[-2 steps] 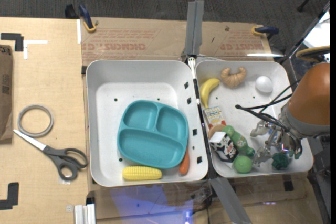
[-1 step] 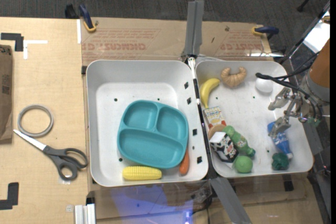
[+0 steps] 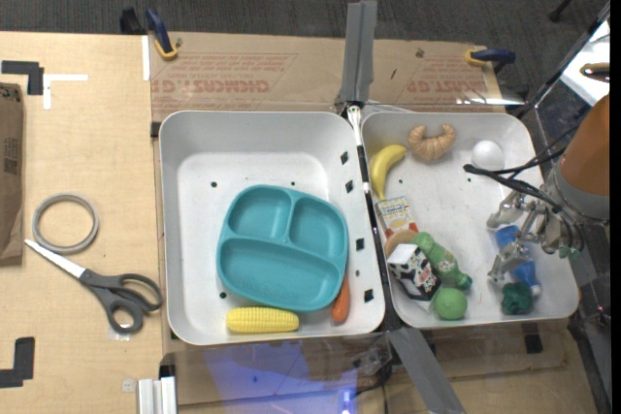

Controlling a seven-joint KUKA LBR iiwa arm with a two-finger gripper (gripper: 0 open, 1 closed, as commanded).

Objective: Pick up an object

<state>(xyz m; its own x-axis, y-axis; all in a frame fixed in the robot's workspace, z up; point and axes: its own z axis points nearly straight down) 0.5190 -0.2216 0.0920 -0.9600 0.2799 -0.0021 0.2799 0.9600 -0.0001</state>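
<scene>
Blue-green toy (image 3: 519, 296) lies at 4 o'clock in the right bin (image 3: 456, 208), near its rim. Gripper (image 3: 514, 247) hangs just above it; finger spread cannot be told, nothing visibly held. Smooth white ball (image 3: 485, 152) at 1 o'clock, curved banana (image 3: 385, 167) at 10. Bare white floor mid-bin.

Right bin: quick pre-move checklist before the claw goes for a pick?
1. Claw over the right bin: ok.
2. Object between its fingers: cannot tell.
3. Targets near claw: blue item and dark green toy close by: ok.
4. Bin wall clearance: claw near the right rim: not ok.
5. Black cable crossing above the claw: not ok.
</scene>
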